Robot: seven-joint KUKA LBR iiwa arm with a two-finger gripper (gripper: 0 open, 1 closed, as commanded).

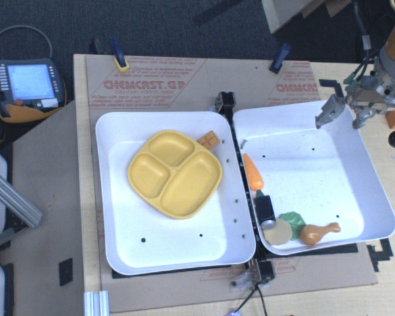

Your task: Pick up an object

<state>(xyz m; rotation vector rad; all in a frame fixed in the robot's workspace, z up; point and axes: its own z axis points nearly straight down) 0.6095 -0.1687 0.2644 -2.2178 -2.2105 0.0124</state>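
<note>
My gripper (344, 113) hangs over the far right rim of the right bin (316, 170), its two grey fingers spread apart with nothing between them. Well below it, along the bin's left wall, lies an orange carrot (252, 171). A black block (264, 208) sits just below the carrot. In the bin's near corner are a beige round piece (277, 232), a green piece (293, 220) and a brown drumstick (318, 231). The left bin (118, 229) holds a yellow divided plate (175, 173), and a small brown block (208, 139) touches the plate's far edge.
The bins stand on a cardboard sheet (184, 78) held by blue clamps (120, 56) at the back. A teach pendant (27, 84) lies off the bench at the far left. The right bin's middle floor is bare white.
</note>
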